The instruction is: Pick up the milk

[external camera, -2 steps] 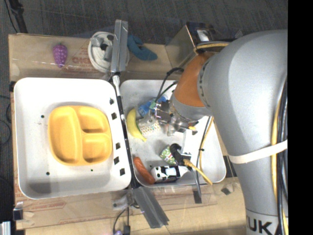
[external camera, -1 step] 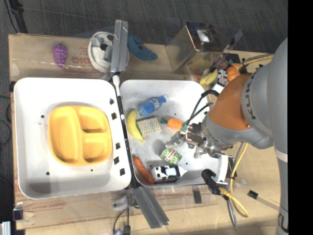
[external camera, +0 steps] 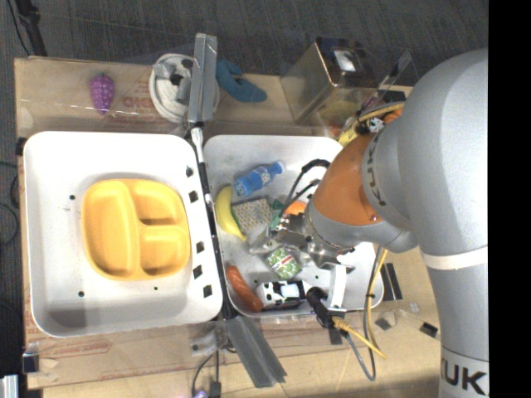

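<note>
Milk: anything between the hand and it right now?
Yes, likely. The hand sits over the middle of the right bin; a green-and-red packet lies between it and the black-and-white milk carton by the near wall.

There is a single camera here, fixed high over the bench (external camera: 75,351) and tipped down at a slant, so both white bins fall inside its frame side by side. The left bin (external camera: 50,222) sits fully in sight toward the frame's left, and the right bin (external camera: 249,149) lies near the centre. The far edge of the bench runs along the top of the frame with dark floor beyond it. The arm (external camera: 431,164) comes in from the frame's right, standing closest to the lens and looming large, covering part of the right bin.
</note>
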You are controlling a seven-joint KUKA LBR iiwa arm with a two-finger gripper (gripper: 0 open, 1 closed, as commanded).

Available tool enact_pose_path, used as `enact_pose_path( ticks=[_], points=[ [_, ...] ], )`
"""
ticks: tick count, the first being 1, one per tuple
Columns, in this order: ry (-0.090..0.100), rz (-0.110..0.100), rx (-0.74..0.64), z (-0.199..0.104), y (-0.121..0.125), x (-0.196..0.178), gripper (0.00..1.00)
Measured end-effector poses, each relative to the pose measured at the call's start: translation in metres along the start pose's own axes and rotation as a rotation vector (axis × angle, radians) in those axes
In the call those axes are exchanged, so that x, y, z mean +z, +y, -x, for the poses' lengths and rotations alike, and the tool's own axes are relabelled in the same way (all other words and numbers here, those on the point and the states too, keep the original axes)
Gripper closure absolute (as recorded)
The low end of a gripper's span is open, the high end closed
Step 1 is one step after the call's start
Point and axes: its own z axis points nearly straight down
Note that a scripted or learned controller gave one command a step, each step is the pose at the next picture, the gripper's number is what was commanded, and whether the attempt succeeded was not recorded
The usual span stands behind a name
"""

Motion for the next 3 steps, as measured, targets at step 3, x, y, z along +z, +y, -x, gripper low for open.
enact_pose_path(
  ticks=[3],
  points=[
    [0.0, -0.001, -0.342, 0.0, -0.011, -0.042, 0.0]
  ],
)
